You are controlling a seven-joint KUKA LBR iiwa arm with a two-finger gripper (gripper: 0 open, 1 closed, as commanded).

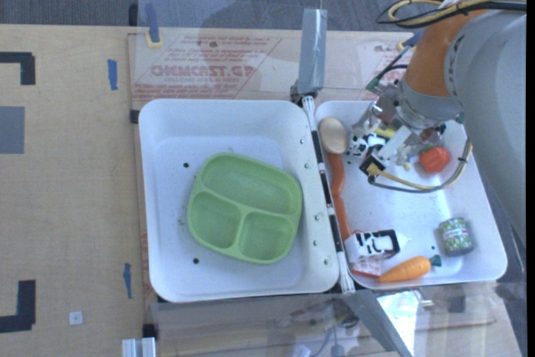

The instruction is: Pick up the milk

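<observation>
**Gripper at the back of the right bin, milk at the front**

The milk carton (378,244) lies on its side in the right bin (489,263), close to that bin's near wall and towards its left corner. Its white face with black patches is turned up. Its long axis runs roughly across the view, left to right, with a slight tilt. A carrot (405,267) lies just beside it on the near side and seems to touch its lower edge. The handle end of a wooden spoon (338,188) comes down just to the carton's left.

The gripper (383,156) hangs over the far half of the same bin, low among the clutter there, with a red toy fruit (433,159) just to its right. Whether it is spread or closed cannot be told from this angle, since wrist, cables and dark markings run together. Nothing that reads as the carton sits in it.

So the milk lies well apart from the gripper, towards the view's bottom and almost straight below it. In my judgement the pick has not begun. The coming move calls for a run towards the near wall, then a turn of the wrist so that the closing line crosses the carton's short side. The carrot and the spoon handle crowd two sides and may be nudged or caught. A small green jar (456,236) stands clear to the right.
</observation>
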